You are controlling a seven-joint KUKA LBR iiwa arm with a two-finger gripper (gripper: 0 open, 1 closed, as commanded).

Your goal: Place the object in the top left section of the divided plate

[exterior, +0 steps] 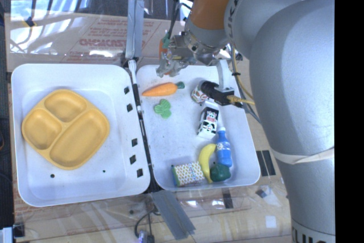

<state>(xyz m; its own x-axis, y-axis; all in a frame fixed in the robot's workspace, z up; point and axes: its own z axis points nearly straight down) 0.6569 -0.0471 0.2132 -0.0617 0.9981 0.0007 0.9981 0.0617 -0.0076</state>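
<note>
Grey jaws (pixel 169 68) hover above orange carrot (pixel 160 89), holding nothing; spread cannot tell.

Two bins (pixel 34 190), one plate (pixel 65 128), seven objects.

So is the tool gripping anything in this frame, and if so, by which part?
It cannot be told. The tool hangs over the right bin's top edge, just above the carrot, which lies on the bin floor, but whether anything is between its tips is unclear.
</note>
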